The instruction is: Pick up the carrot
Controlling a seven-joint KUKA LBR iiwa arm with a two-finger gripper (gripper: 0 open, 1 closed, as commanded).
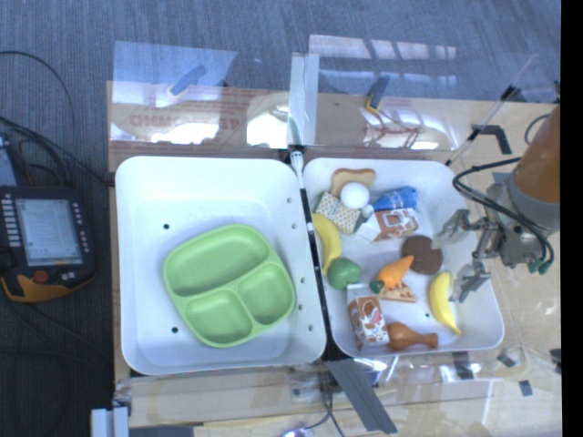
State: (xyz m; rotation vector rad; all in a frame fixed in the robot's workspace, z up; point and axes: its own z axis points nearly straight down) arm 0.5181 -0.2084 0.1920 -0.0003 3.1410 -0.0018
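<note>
You have the carrot [398,270] lying in the right bin [474,337], around the middle of it, orange and tilted, resting on a pale flat piece. Just beyond it on its far right side sits a brown round piece [424,253], and to its left a green lime [344,271] lies beside a banana [327,238] near the bin's left wall. To the carrot's right a second banana [443,302] lies lengthwise; nearer you are a small printed carton [366,321] and a brown drumstick [413,338]. Farther back you can see an egg [353,195] and a blue packet [395,198].

Your pincer [465,254] hangs over the right side of that bin, its fingers spread apart with nothing between them, well to the right of the carrot and close by the second banana.

The left bin [146,198] holds a green divided plate [230,285].
</note>
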